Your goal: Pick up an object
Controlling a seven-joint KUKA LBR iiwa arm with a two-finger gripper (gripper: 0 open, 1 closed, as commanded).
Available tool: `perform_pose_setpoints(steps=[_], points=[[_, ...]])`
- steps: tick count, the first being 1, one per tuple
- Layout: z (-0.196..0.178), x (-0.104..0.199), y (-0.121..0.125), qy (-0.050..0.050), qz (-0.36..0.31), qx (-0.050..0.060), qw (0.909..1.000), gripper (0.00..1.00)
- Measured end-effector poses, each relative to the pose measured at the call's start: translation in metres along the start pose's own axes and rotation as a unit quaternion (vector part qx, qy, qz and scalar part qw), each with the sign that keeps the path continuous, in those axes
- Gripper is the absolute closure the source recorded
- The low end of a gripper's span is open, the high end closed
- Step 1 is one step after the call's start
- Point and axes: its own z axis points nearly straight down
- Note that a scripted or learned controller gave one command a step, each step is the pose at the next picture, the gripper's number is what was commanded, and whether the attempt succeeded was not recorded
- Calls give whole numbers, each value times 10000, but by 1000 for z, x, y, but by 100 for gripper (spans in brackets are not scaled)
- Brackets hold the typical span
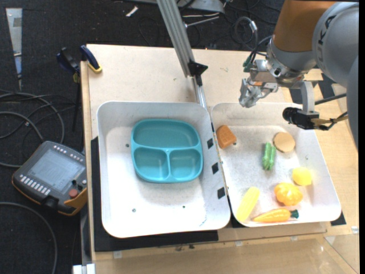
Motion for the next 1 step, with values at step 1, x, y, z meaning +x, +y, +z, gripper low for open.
perform_pose_setpoints(steps=[1], points=[[-1, 56, -7, 2, 3, 1, 10000, 100]])
